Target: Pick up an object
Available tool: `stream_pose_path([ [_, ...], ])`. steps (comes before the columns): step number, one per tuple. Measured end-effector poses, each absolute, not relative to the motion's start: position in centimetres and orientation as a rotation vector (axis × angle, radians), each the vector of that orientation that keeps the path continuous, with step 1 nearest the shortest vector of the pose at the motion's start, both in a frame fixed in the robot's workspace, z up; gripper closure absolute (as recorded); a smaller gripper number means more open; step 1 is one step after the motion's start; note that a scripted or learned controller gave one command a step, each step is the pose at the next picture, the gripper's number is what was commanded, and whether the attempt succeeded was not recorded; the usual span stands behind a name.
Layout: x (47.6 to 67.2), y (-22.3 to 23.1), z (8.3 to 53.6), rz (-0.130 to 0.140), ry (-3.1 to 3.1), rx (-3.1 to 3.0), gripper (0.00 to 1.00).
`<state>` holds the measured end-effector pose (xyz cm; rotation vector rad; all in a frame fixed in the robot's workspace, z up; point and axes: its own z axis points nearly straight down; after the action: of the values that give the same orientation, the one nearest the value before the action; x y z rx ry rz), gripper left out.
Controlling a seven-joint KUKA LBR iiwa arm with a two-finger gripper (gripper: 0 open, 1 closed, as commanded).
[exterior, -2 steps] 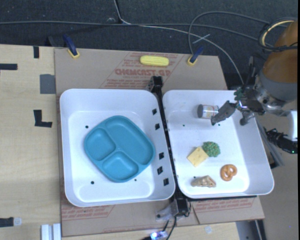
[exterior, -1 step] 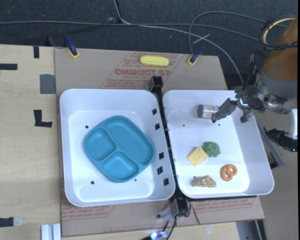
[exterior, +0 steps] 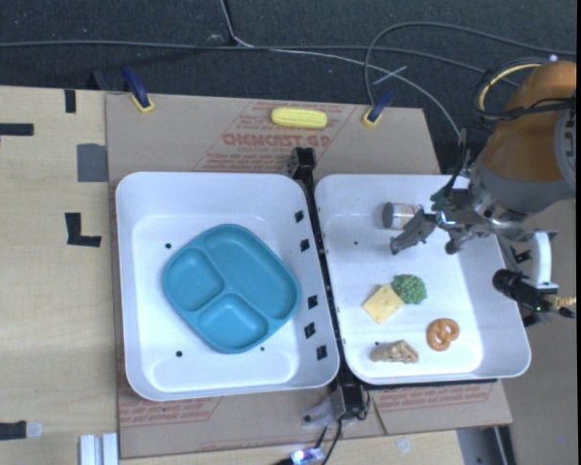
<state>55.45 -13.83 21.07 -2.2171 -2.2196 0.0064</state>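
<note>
The gripper (exterior: 428, 234), fingers spread and holding nothing, hangs over the right bin (exterior: 353, 201) above broccoli (exterior: 409, 288), cheese (exterior: 382, 304) and a pretzel (exterior: 443, 334).

The bulky rounded robot arm (exterior: 531, 158) is grey, with a broad glossy orange band (exterior: 535, 114) above its wrist. A looped black cable (exterior: 494, 90) runs beside the orange section. The dark metal two-finger gripper (exterior: 428, 232) ends in slim blackish fingers (exterior: 407, 238).
</note>
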Motion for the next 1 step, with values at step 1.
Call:
stream_pose_path([
  [1,55.03,-13.64,16.65,0.007,-2.219,-2.217,0.0],
])
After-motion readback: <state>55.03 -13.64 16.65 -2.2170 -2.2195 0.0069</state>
